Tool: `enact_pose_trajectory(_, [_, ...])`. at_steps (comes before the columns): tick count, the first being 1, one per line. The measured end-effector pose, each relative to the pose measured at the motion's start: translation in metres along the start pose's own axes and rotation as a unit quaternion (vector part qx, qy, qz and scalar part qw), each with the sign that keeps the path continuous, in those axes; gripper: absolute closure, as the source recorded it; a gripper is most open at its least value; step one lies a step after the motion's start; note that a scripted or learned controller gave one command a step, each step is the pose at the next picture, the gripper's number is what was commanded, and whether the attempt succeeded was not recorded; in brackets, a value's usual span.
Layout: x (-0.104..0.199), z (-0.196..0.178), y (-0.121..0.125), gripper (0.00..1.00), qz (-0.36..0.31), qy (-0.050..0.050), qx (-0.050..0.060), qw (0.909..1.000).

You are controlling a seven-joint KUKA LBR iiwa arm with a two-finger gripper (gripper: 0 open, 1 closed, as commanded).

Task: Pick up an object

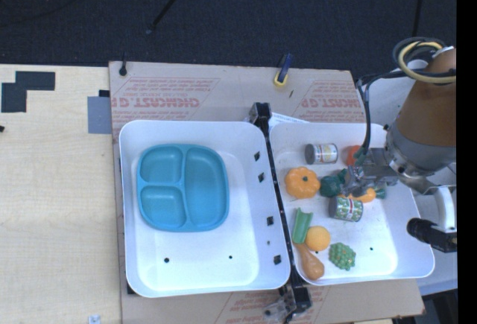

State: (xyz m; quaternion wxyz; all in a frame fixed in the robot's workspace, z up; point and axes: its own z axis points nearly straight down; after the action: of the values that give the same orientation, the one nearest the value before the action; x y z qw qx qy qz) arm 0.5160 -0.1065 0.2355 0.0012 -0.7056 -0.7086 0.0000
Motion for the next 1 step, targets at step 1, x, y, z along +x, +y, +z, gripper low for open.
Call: enact_pose_trajectory(1, [0.0498, -0.0064, 0.0170, 1.00, -0.001, 0.000, 0.000, 1.0000])
